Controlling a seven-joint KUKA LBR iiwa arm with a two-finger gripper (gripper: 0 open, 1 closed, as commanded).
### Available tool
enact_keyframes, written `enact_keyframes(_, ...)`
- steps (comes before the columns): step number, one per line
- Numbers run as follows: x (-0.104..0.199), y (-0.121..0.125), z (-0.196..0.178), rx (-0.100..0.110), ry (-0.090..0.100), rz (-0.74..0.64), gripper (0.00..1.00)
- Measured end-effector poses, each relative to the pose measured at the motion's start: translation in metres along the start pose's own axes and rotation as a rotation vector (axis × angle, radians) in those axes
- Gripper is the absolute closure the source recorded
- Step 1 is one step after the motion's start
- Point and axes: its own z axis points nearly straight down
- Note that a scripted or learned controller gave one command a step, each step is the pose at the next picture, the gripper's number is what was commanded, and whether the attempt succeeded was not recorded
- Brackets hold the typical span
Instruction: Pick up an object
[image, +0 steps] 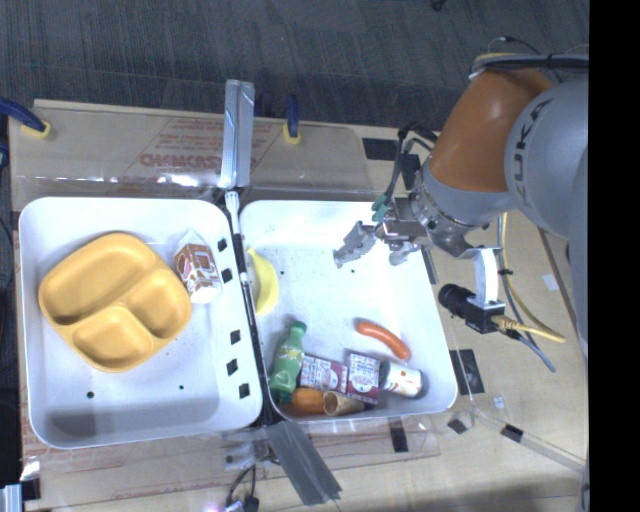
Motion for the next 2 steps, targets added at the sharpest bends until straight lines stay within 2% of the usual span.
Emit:
enact_keyframes(1, 0.033, -0.055, 0.086, 0.000, 0.000, -0.136, 0.00)
enact_keyframes(2, 0.035, 0.002, 0.161, -0.003, -0.001, -0.405, 0.00)
